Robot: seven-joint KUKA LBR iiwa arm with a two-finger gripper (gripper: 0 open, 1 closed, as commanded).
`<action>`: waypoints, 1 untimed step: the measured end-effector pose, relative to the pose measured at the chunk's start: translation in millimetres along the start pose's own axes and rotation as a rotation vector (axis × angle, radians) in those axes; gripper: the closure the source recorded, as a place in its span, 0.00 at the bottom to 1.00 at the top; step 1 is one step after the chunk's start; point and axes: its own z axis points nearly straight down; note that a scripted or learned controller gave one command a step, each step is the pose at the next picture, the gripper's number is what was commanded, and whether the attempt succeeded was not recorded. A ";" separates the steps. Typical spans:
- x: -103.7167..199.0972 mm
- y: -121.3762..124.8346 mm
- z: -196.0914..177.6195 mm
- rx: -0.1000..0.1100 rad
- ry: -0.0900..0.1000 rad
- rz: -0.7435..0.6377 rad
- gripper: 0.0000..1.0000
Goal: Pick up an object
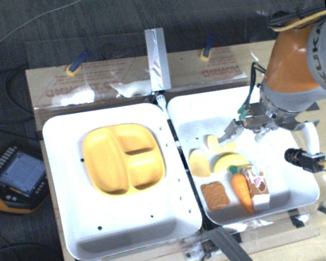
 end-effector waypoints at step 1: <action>-29.8 -49.1 101.2 -0.012 -0.004 0.014 0.00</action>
